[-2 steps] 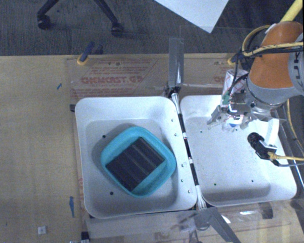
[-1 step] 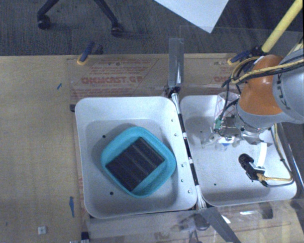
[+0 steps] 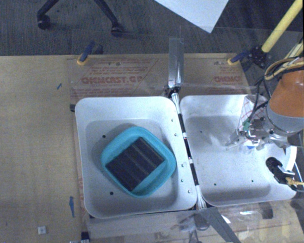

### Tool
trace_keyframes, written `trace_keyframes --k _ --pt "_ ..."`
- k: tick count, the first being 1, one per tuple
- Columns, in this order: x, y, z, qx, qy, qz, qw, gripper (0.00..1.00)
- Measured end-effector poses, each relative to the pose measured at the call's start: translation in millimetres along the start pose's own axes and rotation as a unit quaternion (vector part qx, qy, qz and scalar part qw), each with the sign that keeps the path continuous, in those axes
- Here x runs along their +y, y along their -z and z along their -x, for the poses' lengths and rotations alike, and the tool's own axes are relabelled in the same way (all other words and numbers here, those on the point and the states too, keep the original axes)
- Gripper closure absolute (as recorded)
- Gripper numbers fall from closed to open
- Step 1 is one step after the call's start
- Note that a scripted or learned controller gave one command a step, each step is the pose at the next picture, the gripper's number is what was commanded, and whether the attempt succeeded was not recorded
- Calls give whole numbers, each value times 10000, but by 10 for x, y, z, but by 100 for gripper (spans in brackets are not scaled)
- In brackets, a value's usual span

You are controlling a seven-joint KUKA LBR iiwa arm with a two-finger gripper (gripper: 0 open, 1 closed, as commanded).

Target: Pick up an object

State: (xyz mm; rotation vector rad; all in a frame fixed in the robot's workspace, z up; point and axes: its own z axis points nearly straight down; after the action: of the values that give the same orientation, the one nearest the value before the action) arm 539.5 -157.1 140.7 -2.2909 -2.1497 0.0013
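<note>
Low in the left bin (image 3: 92, 115) lies a blue dish (image 3: 138, 161) with a dark ridged block (image 3: 133, 164) inside, long axis slanted. Farther right, over the right bin (image 3: 219, 181), the gripper (image 3: 252, 135) hangs well apart from it; its state I cannot tell.

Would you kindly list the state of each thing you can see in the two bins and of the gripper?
Blue tray: lying flat in the left bin, turned at an angle, apart from the gripper.
Dark ridged block: lying inside the blue tray.
Right bin: has the arm reaching into its right side.
Gripper: low over the right bin; its grasp is too blurred to judge.
</note>
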Motion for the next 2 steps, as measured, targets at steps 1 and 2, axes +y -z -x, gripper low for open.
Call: trace_keyframes --k 1,2 --pt "780 -532 145 -3 277 34 9996 0" --pt "1178 -537 208 -3 1325 -18 9912 0"
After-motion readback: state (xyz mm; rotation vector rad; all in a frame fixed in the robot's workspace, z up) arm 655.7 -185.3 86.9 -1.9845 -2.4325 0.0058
